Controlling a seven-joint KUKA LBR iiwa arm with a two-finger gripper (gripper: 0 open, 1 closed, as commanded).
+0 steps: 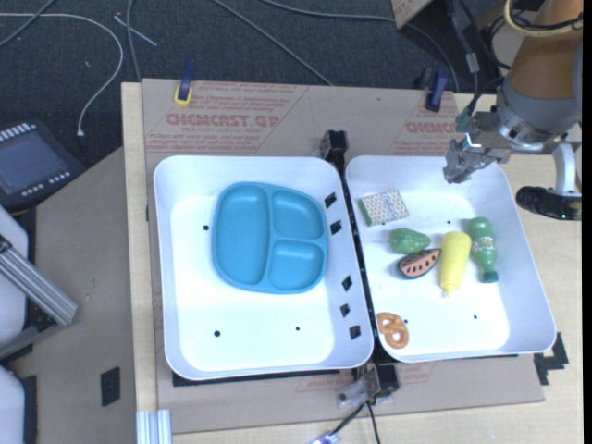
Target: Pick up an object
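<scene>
The right bin (518, 331) holds several small items: a checkered green-and-white square (383, 207), a green leafy piece (408, 240), a watermelon slice (419, 263), a yellow corn-like piece (453, 259), a green bottle (481, 246) and a pretzel (393, 329). My gripper (460, 168) hangs over the bin's far edge, above and to the right of the checkered square, apart from every item. Nothing shows between its fingers. The grey arm with its orange band comes in from the upper right.
The left bin (185, 340) carries a blue divided plate (269, 237). A black divider (344, 239) with clips runs between the bins. Cardboard lies under both bins, with blue clamps (185, 88) at the back. Cables trail on the dark floor behind.
</scene>
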